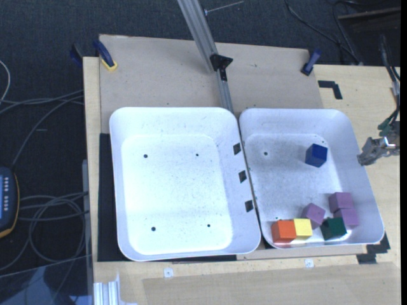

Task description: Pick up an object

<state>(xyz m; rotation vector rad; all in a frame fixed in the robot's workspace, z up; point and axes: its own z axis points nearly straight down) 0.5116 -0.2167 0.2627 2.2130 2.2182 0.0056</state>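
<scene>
No brand, label or writing can be read on anything here. The jaws (375,150) sit at the far right of the view, just outside the right bin's (356,138) right rim, beside its upper half; they are small and blurred there, so I cannot tell how far open they are, and nothing shows between them. The blocks all lie in the right bin. A blue cube (316,154) sits alone in the bin's upper half, nearest the jaws, to their left and apart from them, turned slightly so its edges run at a slant to the bin walls; it has no long axis. The others huddle in the bin's lower right corner, well below the jaws: an orange block (284,230) touching a yellow block (303,228), a green block (332,228) just beside them, and three purple blocks (344,201) above and around the green one. The left bin (121,126) lies alongside on the table (165,62), with a grey metal rail (200,27) slanting down toward the gap between the bins.
</scene>
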